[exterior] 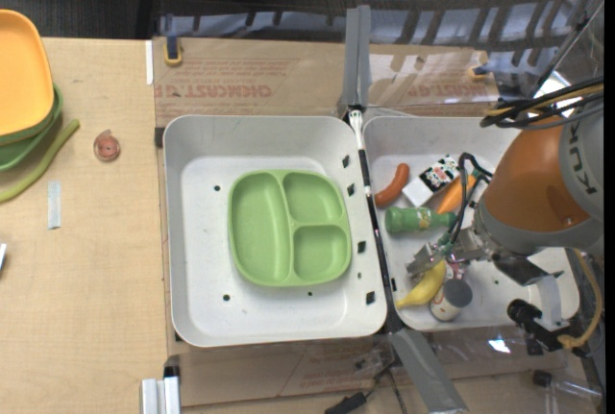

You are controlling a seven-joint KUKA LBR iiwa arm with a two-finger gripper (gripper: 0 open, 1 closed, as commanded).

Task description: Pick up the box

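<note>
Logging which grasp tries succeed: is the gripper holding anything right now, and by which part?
It cannot be told. The gripper is low in the right bin, amid the banana and green bottle; the box lies apart, untouched.

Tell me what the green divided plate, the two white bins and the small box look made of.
Green three-compartment plate: probably moulded plastic, matte, one even colour with rounded ridges. Two white shallow bins: likely rigid plastic, smooth with a soft sheen and rounded corners. Small black-and-white box: apparently printed cardboard, though too small to be sure.
</note>
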